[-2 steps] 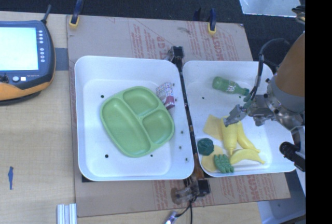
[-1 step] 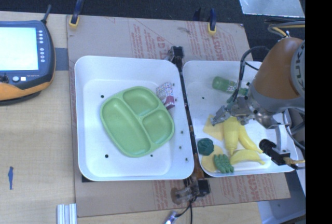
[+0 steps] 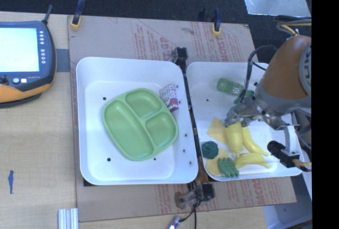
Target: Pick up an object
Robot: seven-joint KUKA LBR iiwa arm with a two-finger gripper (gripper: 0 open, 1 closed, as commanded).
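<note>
My hand (image 3: pixel 237 115) hangs low in the right bin (image 3: pixel 204 77), grip unclear, over three yellow bananas (image 3: pixel 234 138), two green toys (image 3: pixel 210 149), one bottle (image 3: pixel 229 86); left bin (image 3: pixel 87 116): one plate (image 3: pixel 139 123).

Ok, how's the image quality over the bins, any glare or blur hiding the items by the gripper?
Camera view: lighting is bright and even; the left bin and right bin look nearly washed out, with soft rims. The green plate reads clearly. Around the gripper the picture is soft, and the arm shades the yellow pieces, so fine detail there is hard to tell.
</note>
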